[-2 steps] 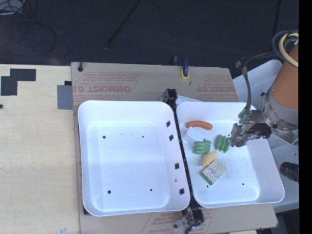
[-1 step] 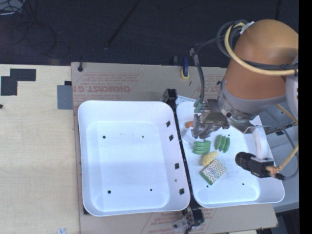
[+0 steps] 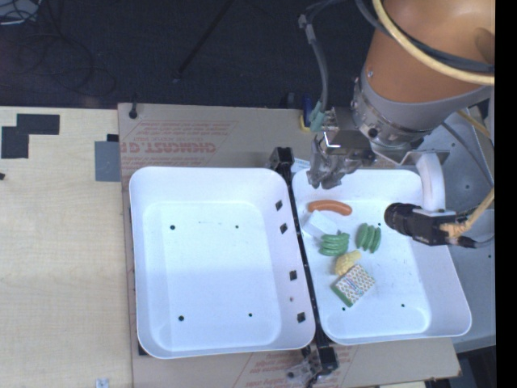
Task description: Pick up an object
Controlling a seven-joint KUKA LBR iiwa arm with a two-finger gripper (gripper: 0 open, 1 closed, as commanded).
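Note:
My gripper (image 3: pixel 325 178) hangs over the far left corner of the right bin (image 3: pixel 436 314), its tips a little above and behind an orange sausage-shaped piece (image 3: pixel 329 208). Nothing shows between the fingers. Nearer the bin's middle lie a green ridged piece (image 3: pixel 334 243), a second green piece (image 3: pixel 369 238), a small yellow piece (image 3: pixel 347 261) and a small patterned box (image 3: pixel 354 284) with a green edge.
The left bin (image 3: pixel 153 297) sits beside the right one, joined by a black clip strip (image 3: pixel 292 241). A black cylindrical part (image 3: pixel 414 222) of the arm's gear reaches over the right bin's right side. Brown cardboard lies beneath both bins.

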